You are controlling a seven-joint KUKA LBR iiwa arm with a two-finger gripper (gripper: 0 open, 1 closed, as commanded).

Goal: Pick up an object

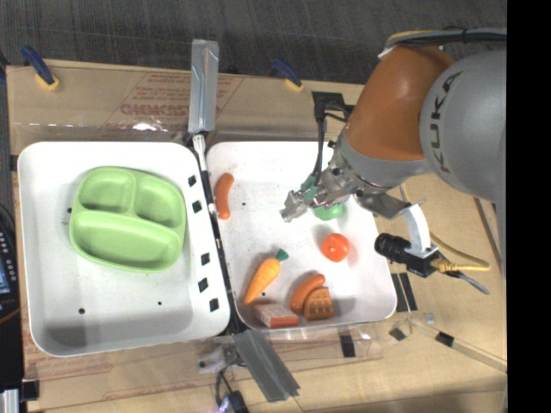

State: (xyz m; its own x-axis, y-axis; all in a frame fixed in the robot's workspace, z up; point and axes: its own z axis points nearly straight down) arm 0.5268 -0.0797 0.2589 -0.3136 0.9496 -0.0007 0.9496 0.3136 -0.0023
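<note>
Wooden bench (482,334) w/ dark floor beyond its far edge; two white bins side by side on a cardboard sheet (129,101).

Gripper (297,205) hangs over the right bin (258,166), upper-middle part, metal fingers aimed toward view-left and slightly down. Can't tell whether the fingers are open or shut, and nothing is visibly between them. Just behind the gripper, toward the arm, a green round object (329,212) pokes out, mostly hidden by the wrist. Arm (430,119) comes in from view-right, orange band above the wrist.

Near the gripper, below-right: orange-red ball (336,247), apart from it. Carrot (264,278) w/ green top lies lower-centre, long axis diagonal, green end pointing up-right, tip down-left. Sausage (224,194) near the bin's left wall, long axis roughly upright in view. At the near edge: croissant-like brown piece (306,289) touching a waffle piece (318,305); a reddish-pink flat block (277,320) just beside them, long axis across the view.

Left bin (43,231) holds a green divided tray (129,218), three compartments, tilted a bit clockwise.
</note>
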